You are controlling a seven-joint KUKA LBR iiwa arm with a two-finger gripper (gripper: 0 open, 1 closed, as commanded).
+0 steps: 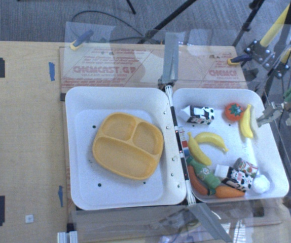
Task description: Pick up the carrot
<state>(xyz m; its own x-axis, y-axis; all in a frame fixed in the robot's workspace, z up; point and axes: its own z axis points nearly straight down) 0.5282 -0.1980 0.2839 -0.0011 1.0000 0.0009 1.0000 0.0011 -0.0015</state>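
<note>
1. Claw (265, 117): you find a pale metal piece at the right rim of the right bin (277, 158), just beside the upright banana. It is blurred, and you cannot tell how far it is open or whether it has hold of anything.
2. Upright banana (246, 121): it lies lengthwise near the bin's far right corner, close beside the tomato.
3. Tomato (232, 111): red-orange with a green top, left of that banana.
4. Cow-patterned carton (201, 114): black and white, at the far left of the right bin.
5. Curved banana (212, 139): mid-bin, with a third banana (198, 154) just to its left, by the divider.
6. Green bottle (204, 172): it lies slantwise below the bananas, with a red-orange piece (196, 183) against its left side.
7. Cow-patterned can (242, 176): on its side, near the white ball (260, 184).
8. Carrot (229, 191): orange, lying flat at the near edge of the right bin, just below the can and well apart from the claw.
9. Left bin (79, 151): you see a yellow divided plate (128, 146) in its middle.
10. Counter (24, 135): tan, with blue tape marks.
</note>
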